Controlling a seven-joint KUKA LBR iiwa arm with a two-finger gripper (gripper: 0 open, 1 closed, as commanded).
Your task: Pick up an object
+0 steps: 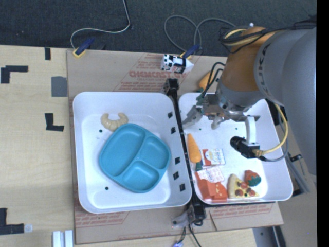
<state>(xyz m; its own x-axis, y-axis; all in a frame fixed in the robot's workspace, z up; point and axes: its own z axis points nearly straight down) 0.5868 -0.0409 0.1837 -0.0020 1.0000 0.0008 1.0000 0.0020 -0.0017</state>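
Orange carrot (193, 148) lies lengthwise in right bin (272, 133), tip toward fingers (191, 116).

Counter (31, 153): pale wood, black tape marks. Cardboard sheet (123, 73) laid on top. Floor (61, 9): dark grey carpet beyond, with loose cables (125, 14) trailing across.

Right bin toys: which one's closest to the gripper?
The carrot, orange and lying lengthwise by the bin's left wall, just below the gripper. The pizza slice and strawberry sit farther off, toward the near right corner.
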